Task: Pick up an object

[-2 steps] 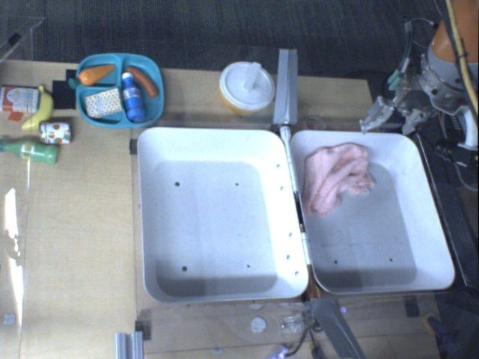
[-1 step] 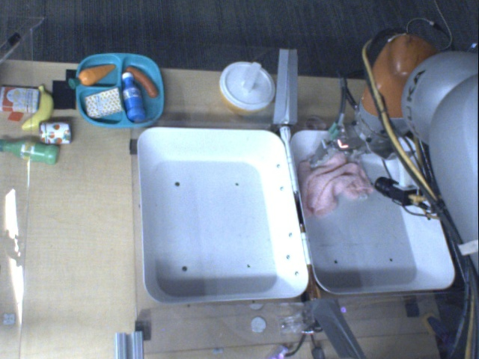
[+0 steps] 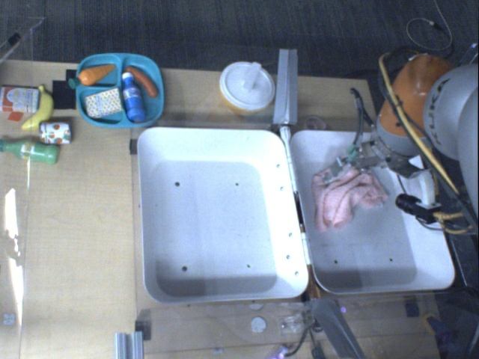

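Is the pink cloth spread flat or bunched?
Bunched: the pink cloth lies crumpled in folds in the right bin, gripper at its top edge.

Cloth [image 3: 346, 197] in right bin [image 3: 374, 271] (left bin [image 3: 217, 223] beside).

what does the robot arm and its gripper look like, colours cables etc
The arm is a rounded grey body with an orange band above the wrist. Yellow and black cables loop along its side. The gripper is a small dark metal piece with thin wires running to it; its details are too small to make out.
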Robot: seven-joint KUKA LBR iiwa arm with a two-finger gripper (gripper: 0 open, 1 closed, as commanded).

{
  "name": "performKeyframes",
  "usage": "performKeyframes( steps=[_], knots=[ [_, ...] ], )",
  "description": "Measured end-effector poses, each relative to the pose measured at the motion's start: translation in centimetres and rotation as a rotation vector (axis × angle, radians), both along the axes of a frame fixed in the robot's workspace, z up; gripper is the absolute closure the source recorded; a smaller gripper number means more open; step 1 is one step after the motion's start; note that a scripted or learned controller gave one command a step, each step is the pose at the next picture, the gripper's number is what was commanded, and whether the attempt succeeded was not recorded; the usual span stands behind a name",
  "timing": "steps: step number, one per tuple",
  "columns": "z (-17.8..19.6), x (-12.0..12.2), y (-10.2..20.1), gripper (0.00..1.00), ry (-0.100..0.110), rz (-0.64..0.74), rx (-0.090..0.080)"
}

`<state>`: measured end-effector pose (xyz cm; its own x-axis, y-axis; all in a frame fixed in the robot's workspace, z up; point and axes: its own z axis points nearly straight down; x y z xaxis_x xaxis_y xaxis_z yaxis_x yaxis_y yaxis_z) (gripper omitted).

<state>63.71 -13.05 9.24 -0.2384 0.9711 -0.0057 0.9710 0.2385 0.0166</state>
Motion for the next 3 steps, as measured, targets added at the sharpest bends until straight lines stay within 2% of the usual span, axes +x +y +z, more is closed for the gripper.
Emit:
performKeyframes(
  steps=[1,2,3],
  knots=[
    [-0.1,3.5,2.9,0.0,0.009,-0.107,0.0],
    [0.0,-0.5,-0.5,0.0,0.001,0.024,-0.001],
    [0.1,-4.4,4.2,0.0,-0.002,0.105,-0.001]
  ],
)
